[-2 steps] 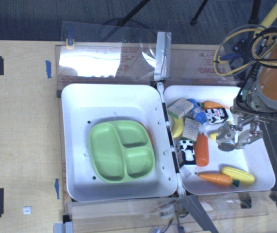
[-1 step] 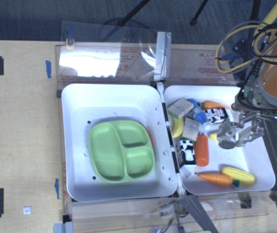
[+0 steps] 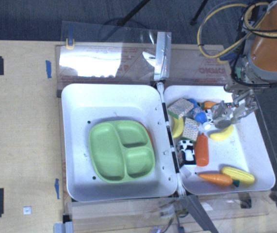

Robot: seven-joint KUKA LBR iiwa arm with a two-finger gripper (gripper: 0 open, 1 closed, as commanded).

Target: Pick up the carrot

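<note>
The carrot [image 3: 216,178] lies near the front edge of the right bin [image 3: 254,149], touching or nearly touching a yellow corn cob [image 3: 238,174]. The gripper [image 3: 228,113] is seen well apart from it, over a banana [image 3: 222,134]; whether the fingers are spread cannot be told. A descent here risks the wrong item; the corn may be nudged or pinched too.

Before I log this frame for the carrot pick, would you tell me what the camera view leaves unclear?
- Tool: motion-blurred above the right bin; finger state unreadable.
- Items beneath the tool: partly hidden by it.
- Arm: cut off by the top and right edges.
- Carrot: leafy end partly tucked behind the corn.
</note>
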